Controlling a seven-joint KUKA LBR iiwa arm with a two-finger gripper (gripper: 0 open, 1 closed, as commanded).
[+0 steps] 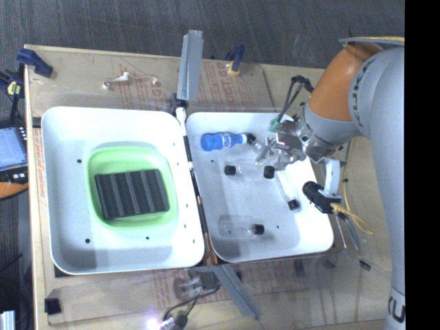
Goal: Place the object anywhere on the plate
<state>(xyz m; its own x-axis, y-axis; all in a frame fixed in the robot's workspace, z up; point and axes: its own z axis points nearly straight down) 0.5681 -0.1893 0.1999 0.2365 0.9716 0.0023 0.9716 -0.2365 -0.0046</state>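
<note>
Blue clamps at the bench's far edge (beyond the gripper), a tablet screen far to its left.

glossy white plastic bins, matt green plate, bare wooden bench.

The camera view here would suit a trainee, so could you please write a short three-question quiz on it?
1. True or false: the blue bottle lies in the same bin as the green plate.
2. Over which bin is the gripper: A left, B right?
3. Fill in: the dark ridged block rests on the green ____.

Key: 1 false; 2 B; 3 plate.
</note>
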